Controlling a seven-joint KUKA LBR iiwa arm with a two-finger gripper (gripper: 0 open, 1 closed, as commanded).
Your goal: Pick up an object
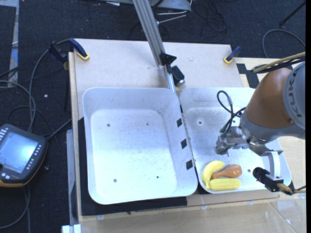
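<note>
You see the grey two-finger gripper [224, 147] poised over the right-hand shallow white plastic bin [204, 111], claw state indeterminable, because the curved yellow banana [211, 170], orange-brown drumstick toy [230, 170] and yellow corn cob [224, 184] cluster just below it.

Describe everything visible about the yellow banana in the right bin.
The banana is a curved, smooth yellow piece, plastic-looking like toy fruit. It lies flat in the near left corner of the right bin, arching around the left ends of an orange-brown piece and a yellow corn-like piece, apparently touching both. The gripper hangs above, apart from it.
</note>
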